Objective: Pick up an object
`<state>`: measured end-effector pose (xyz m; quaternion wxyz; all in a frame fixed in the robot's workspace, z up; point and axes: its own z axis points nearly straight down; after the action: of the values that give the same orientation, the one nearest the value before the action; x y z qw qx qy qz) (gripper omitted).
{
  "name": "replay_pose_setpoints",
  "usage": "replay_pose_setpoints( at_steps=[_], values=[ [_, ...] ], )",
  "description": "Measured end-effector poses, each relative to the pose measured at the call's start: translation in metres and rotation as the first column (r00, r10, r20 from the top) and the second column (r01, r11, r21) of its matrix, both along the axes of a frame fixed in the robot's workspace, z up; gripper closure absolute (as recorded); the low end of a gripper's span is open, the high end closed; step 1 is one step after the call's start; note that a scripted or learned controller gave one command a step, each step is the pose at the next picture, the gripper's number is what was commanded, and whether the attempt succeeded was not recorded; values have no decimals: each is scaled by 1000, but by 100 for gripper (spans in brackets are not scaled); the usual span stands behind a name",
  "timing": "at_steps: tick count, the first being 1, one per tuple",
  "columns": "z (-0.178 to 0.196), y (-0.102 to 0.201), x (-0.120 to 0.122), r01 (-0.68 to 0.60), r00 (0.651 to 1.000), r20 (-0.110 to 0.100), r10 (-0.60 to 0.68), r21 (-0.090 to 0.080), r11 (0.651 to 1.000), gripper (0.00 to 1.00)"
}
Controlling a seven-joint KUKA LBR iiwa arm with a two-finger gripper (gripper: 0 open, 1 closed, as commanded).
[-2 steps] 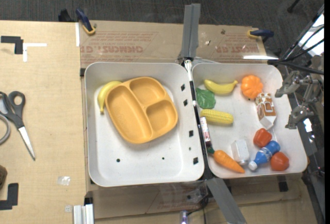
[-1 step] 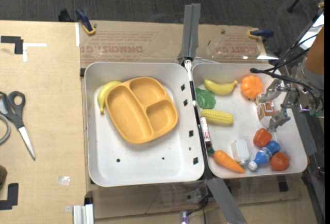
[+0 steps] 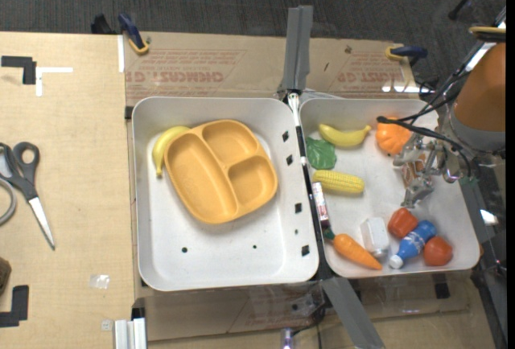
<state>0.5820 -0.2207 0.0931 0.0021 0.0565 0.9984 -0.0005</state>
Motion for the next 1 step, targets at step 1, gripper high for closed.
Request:
replay_pose_setpoints(
  at_steps=[1],
  values=[
    [0,26,-30,116,993,-1,-116,1,993,0]
  ],
)
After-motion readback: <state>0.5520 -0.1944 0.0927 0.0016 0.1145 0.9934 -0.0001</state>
